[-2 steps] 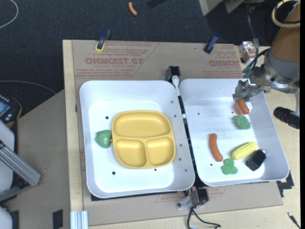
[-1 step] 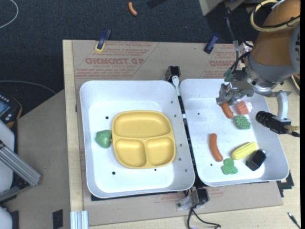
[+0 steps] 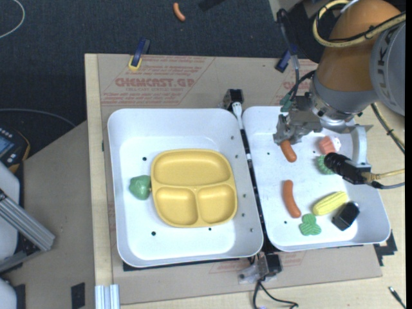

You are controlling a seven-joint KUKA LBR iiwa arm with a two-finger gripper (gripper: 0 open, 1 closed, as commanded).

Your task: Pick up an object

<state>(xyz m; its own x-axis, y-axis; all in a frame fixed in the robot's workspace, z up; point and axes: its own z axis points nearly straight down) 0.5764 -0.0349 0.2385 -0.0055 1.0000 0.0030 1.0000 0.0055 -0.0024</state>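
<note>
Overhead, gripper (image 3: 288, 136) above slim sausage (image 3: 288, 151).

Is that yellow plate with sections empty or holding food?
Empty: the yellow three-section plastic plate shows bare compartments; the green toy vegetable lies beside it.

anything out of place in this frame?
One small orange piece lies on the dark floor beyond the bench, outside both bins. A green toy sits in the left bin, beside the yellow tray, not in a compartment.

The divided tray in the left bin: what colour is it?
Yellow. The divided tray shows plainly in the camera view, lying in the left bin.
</note>
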